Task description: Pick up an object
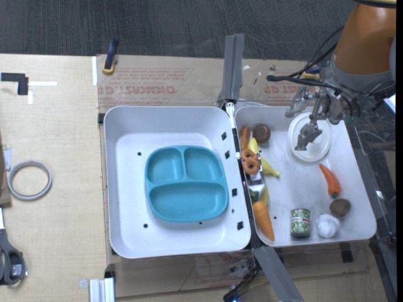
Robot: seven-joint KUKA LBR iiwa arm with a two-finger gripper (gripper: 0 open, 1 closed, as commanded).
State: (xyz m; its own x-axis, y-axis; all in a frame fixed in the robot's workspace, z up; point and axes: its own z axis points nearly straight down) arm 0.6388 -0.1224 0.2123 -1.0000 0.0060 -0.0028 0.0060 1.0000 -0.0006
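Claw (310, 133) hangs over a small white dish (309, 141) at the right bin's (352, 168) far end; whether clenched cannot be told. Red pepper (330, 179) lies just beside the dish.

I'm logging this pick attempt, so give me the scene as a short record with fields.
left bin: holds a blue divided plate
right bin: small white dish, two carrots, green can, white ball, brown round items, yellow pieces and a pretzel along the left wall
tool: above the white dish, near the bin's back edge
held object: none seen
outside bins: grey ring on the bench at left
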